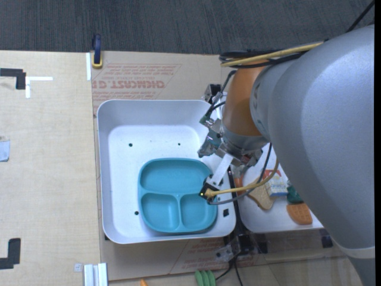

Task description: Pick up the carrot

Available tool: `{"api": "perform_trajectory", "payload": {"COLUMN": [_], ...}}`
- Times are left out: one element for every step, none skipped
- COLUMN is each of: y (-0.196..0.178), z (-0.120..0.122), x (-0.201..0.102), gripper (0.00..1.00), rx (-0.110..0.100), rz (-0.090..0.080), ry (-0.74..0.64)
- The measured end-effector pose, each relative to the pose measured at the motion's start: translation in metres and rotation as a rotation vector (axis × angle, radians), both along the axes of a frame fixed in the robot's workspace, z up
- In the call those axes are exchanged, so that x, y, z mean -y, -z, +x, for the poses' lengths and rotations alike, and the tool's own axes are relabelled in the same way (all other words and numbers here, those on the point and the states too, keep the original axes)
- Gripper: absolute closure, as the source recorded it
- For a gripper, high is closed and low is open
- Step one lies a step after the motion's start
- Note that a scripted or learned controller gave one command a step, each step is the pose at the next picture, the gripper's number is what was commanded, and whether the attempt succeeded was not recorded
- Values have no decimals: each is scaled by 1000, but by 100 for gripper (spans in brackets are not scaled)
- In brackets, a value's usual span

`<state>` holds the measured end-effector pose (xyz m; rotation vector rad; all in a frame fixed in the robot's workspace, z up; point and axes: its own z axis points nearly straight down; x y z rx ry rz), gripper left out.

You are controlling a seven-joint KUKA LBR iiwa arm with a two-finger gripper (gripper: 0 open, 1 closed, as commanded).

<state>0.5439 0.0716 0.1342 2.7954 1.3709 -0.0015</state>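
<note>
Gripper [226, 154] low over the seam between the two bins, tucked under the wrist; spread or closed, impossible to tell. Carrot [299, 214] in the right bin [257, 220], near edge, beside a tan bread slice [262, 199]. Teal divided plate [176, 202] in the left bin [119, 121].

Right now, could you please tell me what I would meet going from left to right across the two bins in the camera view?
left white bin → teal divided plate → tan piece → carrot
</note>
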Motion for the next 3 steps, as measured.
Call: {"api": "perform_trajectory", "payload": {"y": [-130,-55,-57], "z": [4,49,42], "x": [-56,18,83], "gripper": [0,0,0], "rx": [-13,-19,-18], "rz": [24,23,24], "ry": [88,47,-87]}}
